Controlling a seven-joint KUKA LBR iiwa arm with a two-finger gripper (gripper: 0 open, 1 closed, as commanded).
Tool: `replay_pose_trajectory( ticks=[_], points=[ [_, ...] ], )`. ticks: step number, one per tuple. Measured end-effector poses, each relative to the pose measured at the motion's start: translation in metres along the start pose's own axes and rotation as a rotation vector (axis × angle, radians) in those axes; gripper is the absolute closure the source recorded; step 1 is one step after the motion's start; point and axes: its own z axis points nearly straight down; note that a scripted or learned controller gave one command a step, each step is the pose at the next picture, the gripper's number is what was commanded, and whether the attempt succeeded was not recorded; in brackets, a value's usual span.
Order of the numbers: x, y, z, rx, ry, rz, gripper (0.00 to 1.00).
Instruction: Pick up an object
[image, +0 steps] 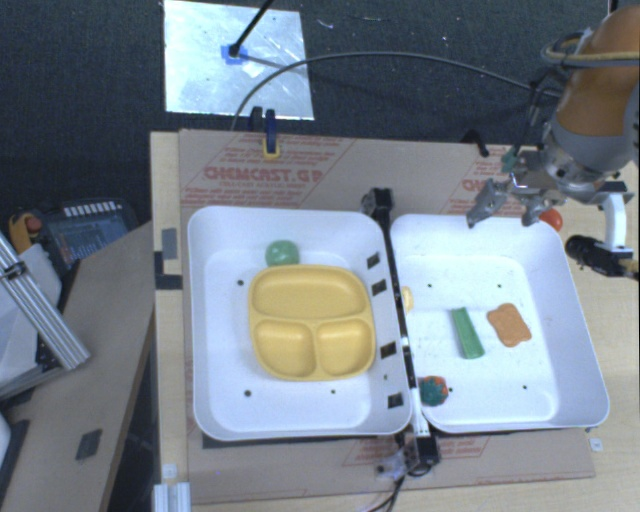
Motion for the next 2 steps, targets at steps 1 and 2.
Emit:
replay_pose_trajectory(
  ticks=[1, 2],
  points=[
    [0.000, 0.002, -0.006, -0.010, -0.001, -0.002, 0.00],
    [0.003, 0.001, 0.036, -0.008, -0.002, -0.001, 0.00]
  ],
)
